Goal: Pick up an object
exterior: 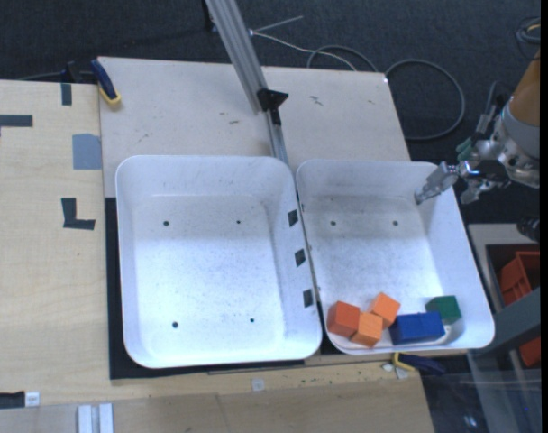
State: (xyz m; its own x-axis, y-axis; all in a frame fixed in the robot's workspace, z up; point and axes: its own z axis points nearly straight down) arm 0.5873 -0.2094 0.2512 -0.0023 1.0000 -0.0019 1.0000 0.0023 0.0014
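Pick not yet begun: hand (439, 184) positioned over the far right rim of the right bin (373, 242), well apart from the blocks, with finger state impossible to tell at this size. Candidate objects clustered at the near edge of that bin: orange blocks (364, 318), blue block (416, 327), green block (446, 308). Remaining: approach, descent, grasp, lift.

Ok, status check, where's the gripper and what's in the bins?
Gripper at the right bin's far right rim, holding nothing. Orange, blue and green blocks clustered in its near corner, untouched. Nothing in the way.
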